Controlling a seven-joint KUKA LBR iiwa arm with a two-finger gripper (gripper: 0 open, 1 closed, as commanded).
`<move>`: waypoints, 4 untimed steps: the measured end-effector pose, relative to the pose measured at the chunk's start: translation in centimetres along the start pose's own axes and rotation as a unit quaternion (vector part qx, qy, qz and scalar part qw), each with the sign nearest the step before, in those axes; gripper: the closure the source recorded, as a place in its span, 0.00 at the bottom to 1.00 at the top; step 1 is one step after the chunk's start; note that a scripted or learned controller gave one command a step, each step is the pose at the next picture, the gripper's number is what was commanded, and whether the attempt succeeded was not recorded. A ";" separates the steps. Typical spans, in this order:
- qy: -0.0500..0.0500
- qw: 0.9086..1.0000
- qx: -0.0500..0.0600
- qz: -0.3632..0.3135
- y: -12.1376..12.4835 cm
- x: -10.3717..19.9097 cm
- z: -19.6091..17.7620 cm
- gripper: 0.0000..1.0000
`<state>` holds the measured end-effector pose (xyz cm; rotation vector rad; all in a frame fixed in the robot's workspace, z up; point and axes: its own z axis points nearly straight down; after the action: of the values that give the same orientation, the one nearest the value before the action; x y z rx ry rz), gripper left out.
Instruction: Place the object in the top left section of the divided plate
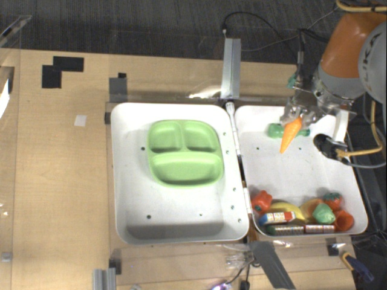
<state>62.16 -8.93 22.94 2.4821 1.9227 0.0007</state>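
Two white bins: left bin [130, 180] and right bin [338, 180]. One green divided plate [183, 153], three sections, in the left bin. One toy carrot [290, 133] at the gripper [299, 115]. One heap of toy foods [299, 213] at the right bin's near edge: roughly seven pieces, overlap prevents an exact count. One arm [354, 47].
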 end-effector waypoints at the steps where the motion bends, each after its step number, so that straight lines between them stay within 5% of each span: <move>1: 0.001 0.997 -0.001 0.072 -2.9 -3.2 13.4 1.00; 2: 0.003 0.988 -0.006 0.156 -9.5 -4.0 13.9 1.00; 3: 0.003 0.994 -0.009 0.113 -12.0 -4.9 13.9 1.00; 4: 0.002 0.998 -0.005 0.059 -7.7 -3.8 14.0 1.00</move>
<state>53.75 -10.73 8.95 2.5866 1.7681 0.0149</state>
